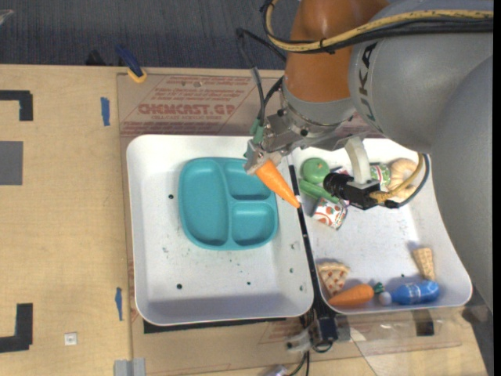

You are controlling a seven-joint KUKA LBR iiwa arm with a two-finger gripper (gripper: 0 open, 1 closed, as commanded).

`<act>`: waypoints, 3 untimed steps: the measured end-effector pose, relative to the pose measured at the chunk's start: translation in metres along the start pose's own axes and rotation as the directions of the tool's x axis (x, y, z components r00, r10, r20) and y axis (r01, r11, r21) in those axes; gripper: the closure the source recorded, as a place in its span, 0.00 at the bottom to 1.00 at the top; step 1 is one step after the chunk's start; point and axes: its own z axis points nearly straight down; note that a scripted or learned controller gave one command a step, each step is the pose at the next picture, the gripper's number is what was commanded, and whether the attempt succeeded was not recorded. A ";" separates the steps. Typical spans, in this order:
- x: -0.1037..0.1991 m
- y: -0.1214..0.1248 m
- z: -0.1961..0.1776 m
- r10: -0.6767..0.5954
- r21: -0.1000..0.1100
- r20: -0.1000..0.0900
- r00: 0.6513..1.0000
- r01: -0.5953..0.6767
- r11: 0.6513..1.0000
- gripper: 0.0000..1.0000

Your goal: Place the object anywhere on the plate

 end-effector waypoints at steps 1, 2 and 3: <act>0.024 0.044 -0.013 0.167 0.002 0.000 0.986 -0.167 0.986 1.00; 0.024 0.043 -0.013 0.167 0.003 0.000 0.986 -0.167 0.986 0.00; 0.025 0.045 -0.024 0.163 -0.002 0.003 0.987 -0.163 0.987 1.00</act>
